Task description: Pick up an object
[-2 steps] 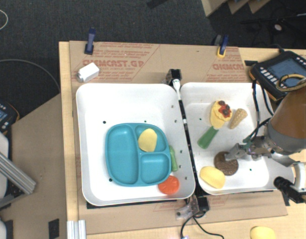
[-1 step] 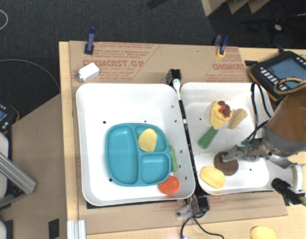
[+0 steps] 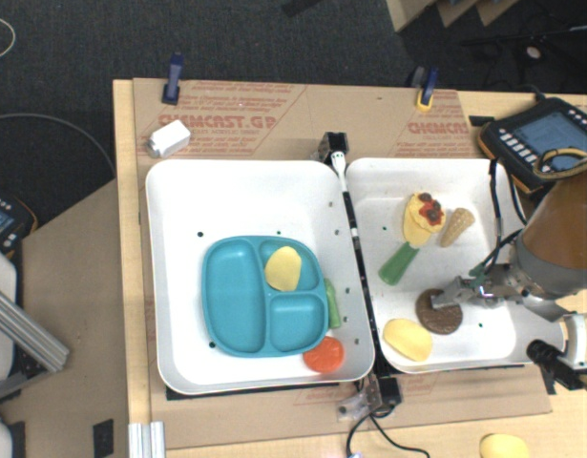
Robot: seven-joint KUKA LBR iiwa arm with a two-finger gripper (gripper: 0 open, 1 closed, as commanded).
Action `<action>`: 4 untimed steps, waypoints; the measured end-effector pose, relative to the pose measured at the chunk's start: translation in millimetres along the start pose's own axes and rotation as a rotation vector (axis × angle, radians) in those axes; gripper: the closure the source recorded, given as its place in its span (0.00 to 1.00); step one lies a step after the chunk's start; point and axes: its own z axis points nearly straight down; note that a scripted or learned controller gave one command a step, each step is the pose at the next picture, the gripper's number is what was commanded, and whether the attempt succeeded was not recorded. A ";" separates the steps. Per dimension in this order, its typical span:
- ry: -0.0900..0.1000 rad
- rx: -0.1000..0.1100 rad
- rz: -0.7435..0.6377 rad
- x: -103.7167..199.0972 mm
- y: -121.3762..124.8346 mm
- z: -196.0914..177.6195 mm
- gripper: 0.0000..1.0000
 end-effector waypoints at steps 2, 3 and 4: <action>-0.002 -0.001 0.000 -10.3 0.1 0.0 0.00; -0.008 -0.002 0.003 -50.1 -1.2 -85.3 0.00; -0.008 -0.015 -0.005 -5.5 1.9 -300.9 0.00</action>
